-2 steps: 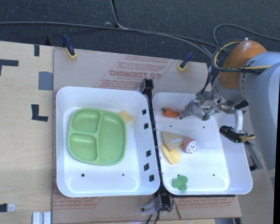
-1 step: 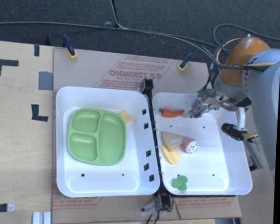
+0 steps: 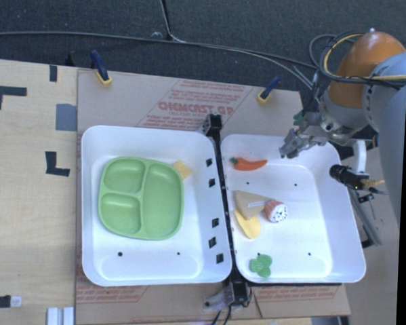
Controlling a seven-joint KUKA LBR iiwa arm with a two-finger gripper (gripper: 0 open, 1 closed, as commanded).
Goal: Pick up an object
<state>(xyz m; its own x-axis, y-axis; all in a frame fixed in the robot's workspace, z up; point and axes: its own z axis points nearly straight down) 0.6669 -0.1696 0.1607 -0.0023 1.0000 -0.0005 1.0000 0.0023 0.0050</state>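
Claw (image 3: 290,149) hung over right bin's (image 3: 340,257) back edge, grip state unclear, carrot (image 3: 250,164) near back-left corner, untouched.

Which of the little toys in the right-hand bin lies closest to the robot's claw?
The orange carrot at the bin's far edge. It lies just left of the gripper, while the wedge, yellow piece and green piece lie nearer the camera.

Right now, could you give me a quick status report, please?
Gripper over right bin's far edge. Carrot lies just beside it, not held. Nothing in the way.
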